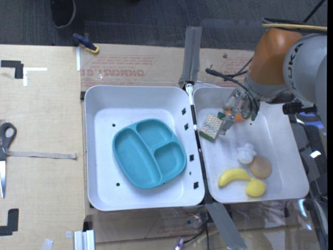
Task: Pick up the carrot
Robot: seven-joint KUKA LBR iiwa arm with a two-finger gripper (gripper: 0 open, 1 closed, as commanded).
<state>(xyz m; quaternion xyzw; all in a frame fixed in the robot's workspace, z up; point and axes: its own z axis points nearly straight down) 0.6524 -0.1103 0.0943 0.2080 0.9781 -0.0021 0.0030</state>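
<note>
A: Where's the carrot [238, 116]?

B: A small orange piece shows right at the claw [235, 110], in the back half of the right bin [283, 163]. It sits against the fingertips, but whether it is pinched between them I cannot tell, and the same goes for how far the claw is spread; the wrist hardware hides that.

A: What crowds the claw?

B: Just to its left and a little nearer the front lies a sponge [210, 126], speckled with a green edge, close to the wall the two bins share. The sponge nearly touches the claw's lower tip.

A: And toward the front?

B: Bare white floor directly in front of the claw, then a cluster well apart from it: a white crumpled lump [245, 152], a tan round thing [260, 166] touching it, a banana [232, 176] and a lemon [255, 188] near the front rim.

A: The back edge?

B: The rear rim runs close behind the claw, under the orange band of the arm [291, 61], which comes in from the right.

A: The other side?

B: Far left of the claw, past the shared wall, the left bin [99, 155] holds a blue divided plate [150, 153], with bare floor around it.
</note>
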